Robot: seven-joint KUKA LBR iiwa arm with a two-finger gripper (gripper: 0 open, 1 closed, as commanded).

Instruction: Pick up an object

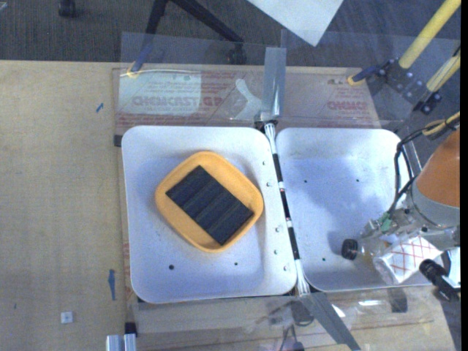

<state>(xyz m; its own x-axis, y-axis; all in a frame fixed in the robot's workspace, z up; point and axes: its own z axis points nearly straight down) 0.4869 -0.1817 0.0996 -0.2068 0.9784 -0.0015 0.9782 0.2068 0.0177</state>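
A yellow square dish (208,209) with rounded corners and a black ridged insert lies flat in the middle of the left bin (146,159). My gripper (386,241) is down in the near right corner of the right bin (329,167), under the grey and orange wrist. Right beside and partly under it lies a white item with a red grid pattern (409,257), pressed against the bin's near right wall. The wrist hides part of this item, and I cannot tell whether the gripper touches it.
A ridge (281,203) divides the two bins. Yellow-handled tools (431,28) lie beyond the far right corner. A clear plastic sheet (219,97) lies behind the bins. Bare bench stretches to the left.
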